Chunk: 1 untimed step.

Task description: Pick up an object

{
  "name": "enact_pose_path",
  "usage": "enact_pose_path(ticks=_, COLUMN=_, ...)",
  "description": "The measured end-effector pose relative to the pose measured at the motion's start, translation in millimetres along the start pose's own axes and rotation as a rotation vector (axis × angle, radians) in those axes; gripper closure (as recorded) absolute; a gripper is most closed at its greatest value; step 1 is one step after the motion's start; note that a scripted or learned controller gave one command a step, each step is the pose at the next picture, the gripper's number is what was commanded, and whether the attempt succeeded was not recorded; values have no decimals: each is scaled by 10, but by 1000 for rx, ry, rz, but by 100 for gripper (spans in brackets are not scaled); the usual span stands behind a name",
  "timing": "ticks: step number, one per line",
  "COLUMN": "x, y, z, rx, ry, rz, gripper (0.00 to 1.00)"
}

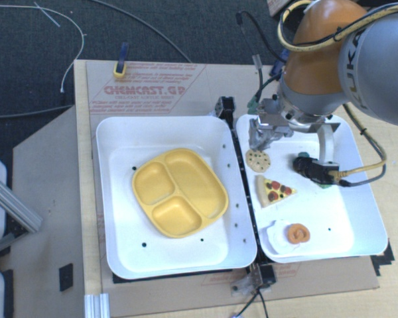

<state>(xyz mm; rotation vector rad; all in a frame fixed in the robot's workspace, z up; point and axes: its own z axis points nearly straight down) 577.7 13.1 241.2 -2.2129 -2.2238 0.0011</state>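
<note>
Closest, by the near edge of the right bin (338, 211), sits a donut (297, 233). It is well clear of the arm, so it is no worry. Further in, against the bin's left wall, lies a pizza slice (274, 191), and just beyond it, also by that wall, a cookie (257, 159). The gripper (260, 140) hangs right over the cookie's far side, toward the bin's far left corner. I cannot tell whether it is open or closed, and nothing shows as held. The cookie looks like the target.

The risks I see:
- The cookie is flat and low. A grip that comes down slightly off could skid over it or push it away instead of catching it.
- It lies close to the left wall, so a descent there may strike the wall or the rim shared with the left bin (119, 151).
- The pizza slice is near enough to be nudged, or caught along with the cookie.

The yellow plate (179, 191) in the left bin is out of harm's way.
</note>
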Motion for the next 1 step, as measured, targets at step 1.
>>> enact_pose_path(ticks=1, x=522, y=-254, z=168, rx=2, ry=0, rz=0, gripper=100)
